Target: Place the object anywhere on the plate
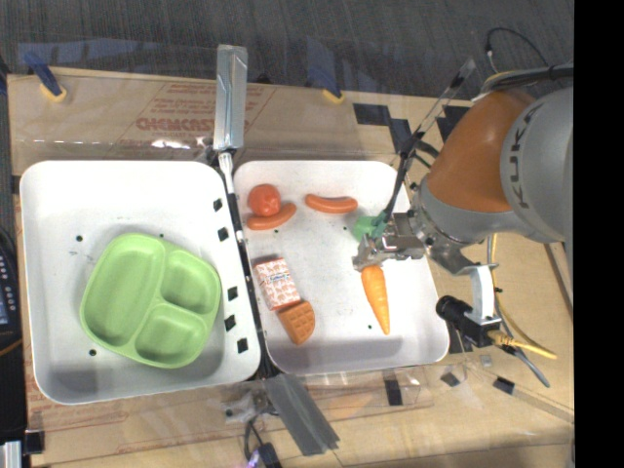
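1. The arm (507, 164) comes in from the right and hangs over the right bin (419, 349), its wrist above the bin's right half. I judge the step in hand is the pick: nothing is on the plate yet.
2. The left bin (49, 359) carries only the green plate (151, 300), which has three sections and lies a little left of the bin's middle. There is white floor open all around it, so a drop there has much room.
3. Between the bins stands a double wall with black clips. The next move, I think, calls for a firm grasp, then a lift high enough to pass this wall, then a travel to the left.
4. The gripper (385, 247) sits at the green top of the carrot (377, 298). I cannot tell if it is released or clenched, or if it holds the carrot; the parts are too small and dark.
5. The carrot lies point down toward the near wall, apart from the other things, with free floor on its left.
6. The wrapped bar (276, 283) and the waffle piece (299, 322) lie near the dividing wall.
7. The tomato on a bun (265, 205) and the sausage (331, 203) lie near the far wall, well apart from the carrot.
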